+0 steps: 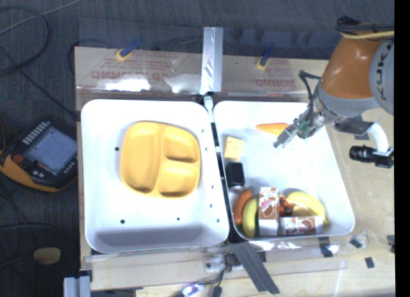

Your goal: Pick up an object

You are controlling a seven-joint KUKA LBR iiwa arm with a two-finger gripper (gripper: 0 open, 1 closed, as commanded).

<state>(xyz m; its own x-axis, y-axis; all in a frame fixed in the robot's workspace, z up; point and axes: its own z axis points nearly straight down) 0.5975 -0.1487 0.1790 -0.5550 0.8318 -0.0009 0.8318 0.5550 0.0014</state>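
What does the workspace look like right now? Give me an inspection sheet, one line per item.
Surface: bench bearing two white bins, left bin and right bin.
Job's things: carrot, cheese block, black item, banana, cartons in the right bin.
Clutter: yellow divided tray in the left bin.
Grippers: claw hovers by the carrot; holds nothing visible.
Cables: cable on the floor.
Surroundings: pendant on carpet.

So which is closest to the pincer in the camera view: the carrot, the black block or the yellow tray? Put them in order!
From the pincer:
1. Carrot, right beside it, right bin.
2. Black block, by the divider, right bin.
3. Yellow tray, left bin.
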